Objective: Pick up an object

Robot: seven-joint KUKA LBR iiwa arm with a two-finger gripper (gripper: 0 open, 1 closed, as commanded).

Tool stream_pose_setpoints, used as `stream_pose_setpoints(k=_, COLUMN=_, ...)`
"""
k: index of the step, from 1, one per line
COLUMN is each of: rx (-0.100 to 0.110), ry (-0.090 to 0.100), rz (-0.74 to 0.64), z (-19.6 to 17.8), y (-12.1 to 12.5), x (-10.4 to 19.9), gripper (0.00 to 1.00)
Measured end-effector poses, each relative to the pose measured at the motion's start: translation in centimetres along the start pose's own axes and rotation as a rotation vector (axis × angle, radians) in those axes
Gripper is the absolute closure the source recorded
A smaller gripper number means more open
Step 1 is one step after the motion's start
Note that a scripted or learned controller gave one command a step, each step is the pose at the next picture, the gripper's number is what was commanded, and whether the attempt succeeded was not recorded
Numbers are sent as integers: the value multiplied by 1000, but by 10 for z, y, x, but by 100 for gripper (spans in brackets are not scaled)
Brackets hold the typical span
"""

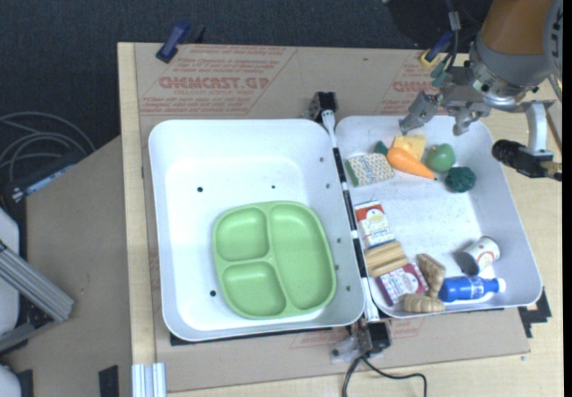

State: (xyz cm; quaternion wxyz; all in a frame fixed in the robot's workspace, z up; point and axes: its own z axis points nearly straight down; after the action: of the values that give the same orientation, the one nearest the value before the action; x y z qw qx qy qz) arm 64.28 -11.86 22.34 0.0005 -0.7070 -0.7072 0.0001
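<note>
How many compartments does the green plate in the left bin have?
3. The green plate has one small compartment at upper left, one small at lower left, and one long compartment along the right side. None is hidden.

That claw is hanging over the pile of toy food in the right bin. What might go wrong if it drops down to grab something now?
1. The claw hangs open above a tight cluster: orange carrot, green ball, dark green piece. It may catch two things, or just push them apart.
2. The carrot is tapered and the ball is round, so either may slip out as the fingers close.
3. The cluster lies near the right bin's far wall, so a finger may hit the rim.
</note>
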Motion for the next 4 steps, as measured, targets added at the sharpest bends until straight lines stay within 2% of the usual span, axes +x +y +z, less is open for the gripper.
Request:
stream_pose_setpoints(k=1, rx=4, ry=1, rz=1, z=131, y=22, x=-13, gripper=0)
stream_pose_setpoints(k=2, rx=-1, ry=-1, rz=1, z=139, y=-14, x=-17, gripper=0)
stream_pose_setpoints(k=3, rx=-3, ry=-2, rz=1, z=128, y=-14, x=-17, gripper=100)
stream_pose_setpoints(k=4, rx=-5, ry=-2, rz=1, z=118, y=-13, x=-17, gripper=100)
